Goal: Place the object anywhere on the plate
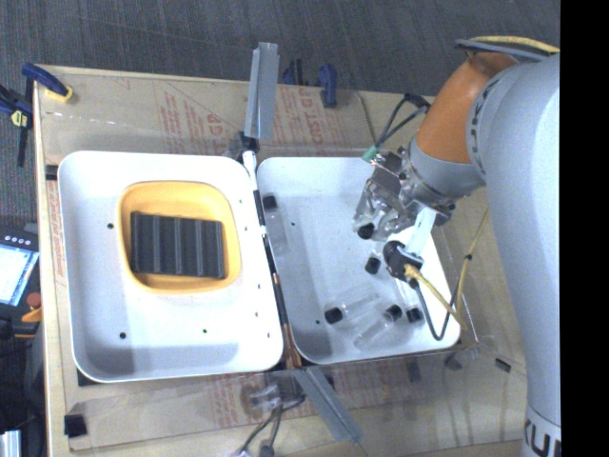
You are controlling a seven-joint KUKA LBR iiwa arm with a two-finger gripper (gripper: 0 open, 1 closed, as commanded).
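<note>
Plate [178, 198], a yellow one with rounded corners and a dark ribbed slab [178, 244] lying across its middle, sits in the left white bin [95, 341], a little above that bin's centre. Both bins rest side by side on a pale wooden bench [152, 112], their inner rims touching along a seam between them. From the right, the grey arm [519, 208] with its orange band [452, 112] reaches over the right bin [304, 322], and it covers that bin's upper right corner. Its tool [373, 219] hangs over the upper right part of the right bin, pointing down and to the left; whether the tool is wide or narrow cannot be told, because the metal parts blur together there. Several clear vials with black caps lie in the right bin, well apart from the plate. One vial [272, 219] lies along the bin's left wall with its cap toward the top. Two more vials [360, 317] lie near the lower rim, close to each other. Another small black-capped piece [373, 266] sits just below the tool. A yellow and black cable [433, 298] runs down from the wrist along the bin's right side.
</note>
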